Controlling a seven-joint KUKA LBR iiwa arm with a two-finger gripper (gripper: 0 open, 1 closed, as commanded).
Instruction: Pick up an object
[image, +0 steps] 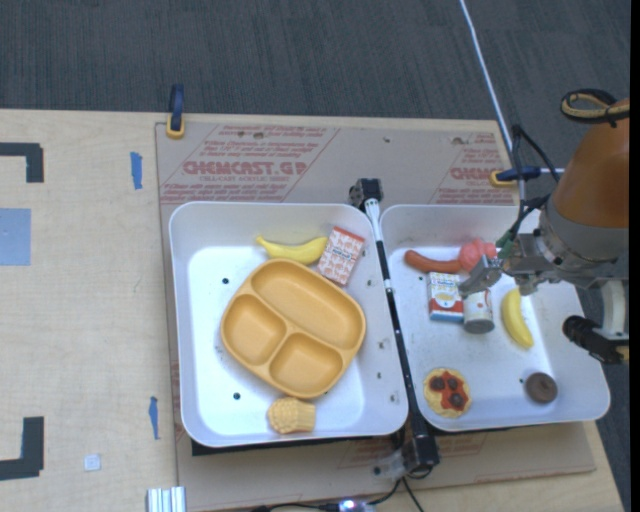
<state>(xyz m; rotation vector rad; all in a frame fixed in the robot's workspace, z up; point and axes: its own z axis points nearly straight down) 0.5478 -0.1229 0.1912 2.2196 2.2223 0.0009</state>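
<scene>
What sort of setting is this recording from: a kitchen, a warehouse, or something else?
Most likely a robotics lab bench set up for grasping trials. Two white bins sit side by side holding toy food, such as a plastic banana and a divided yellow tray, under the arm's gripper.

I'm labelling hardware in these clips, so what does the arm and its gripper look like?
The arm has a rounded orange band above a grey wrist section. Black cables loop along it, with a yellow-edged loop near its top. The gripper is small, of grey metal with dark parts. A black knob-like part sticks out lower on the arm.
</scene>
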